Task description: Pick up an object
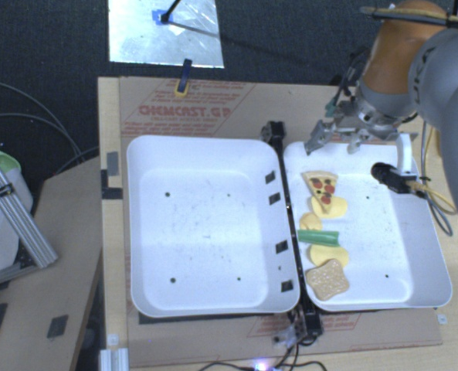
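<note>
Five toy food pieces in right bin [414, 284], strung in loose column along its left side, near divider. Pizza slice [321, 183] at far end, flat, tan crust, red toppings. Yellow piece [329, 205] just below, touching slice. Small pale yellow piece [310, 222] next. Green stick [318, 237] lying crosswise over another yellow piece [329, 255]. Toast slice [327, 280] nearest front, flat, speckled tan, slightly rotated.

The hand [337, 136] hangs over the right bin's [398, 230] far edge, holding nothing. Along that bin's left side lie a pizza slice [321, 182], yellow pieces [327, 205], a green stick [318, 237] and toast [327, 279].
</note>
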`<state>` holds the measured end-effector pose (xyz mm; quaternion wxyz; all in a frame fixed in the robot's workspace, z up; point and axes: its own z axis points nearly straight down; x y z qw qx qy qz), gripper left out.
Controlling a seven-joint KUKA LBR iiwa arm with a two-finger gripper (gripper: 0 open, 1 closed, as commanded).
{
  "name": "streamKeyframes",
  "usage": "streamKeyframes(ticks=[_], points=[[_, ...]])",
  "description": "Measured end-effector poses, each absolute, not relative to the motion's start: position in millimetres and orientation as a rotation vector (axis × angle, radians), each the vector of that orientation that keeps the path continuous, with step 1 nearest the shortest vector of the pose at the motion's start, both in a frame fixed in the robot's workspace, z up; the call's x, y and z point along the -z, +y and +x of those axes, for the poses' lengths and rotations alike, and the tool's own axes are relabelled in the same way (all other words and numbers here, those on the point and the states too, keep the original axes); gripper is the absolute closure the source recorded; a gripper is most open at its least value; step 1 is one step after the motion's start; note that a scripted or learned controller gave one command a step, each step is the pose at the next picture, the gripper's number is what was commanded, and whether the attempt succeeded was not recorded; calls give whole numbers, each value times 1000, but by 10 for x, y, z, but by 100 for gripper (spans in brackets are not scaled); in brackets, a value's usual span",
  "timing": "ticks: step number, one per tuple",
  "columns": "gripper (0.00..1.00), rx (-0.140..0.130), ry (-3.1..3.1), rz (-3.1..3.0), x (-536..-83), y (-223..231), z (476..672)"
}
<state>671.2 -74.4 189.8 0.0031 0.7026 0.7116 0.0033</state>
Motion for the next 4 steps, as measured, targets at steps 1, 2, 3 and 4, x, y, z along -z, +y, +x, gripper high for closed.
streamKeyframes(ticks=[1, 2, 3, 4], points=[[0, 6, 2221, 2229, -790, -1211, 6278], [100, -5, 2220, 2217, -966, -1191, 6323], [100, -15, 2230, 2206, -1907, -385, 6000], [100, -9, 2231, 2209, -2227, 119, 5860]])
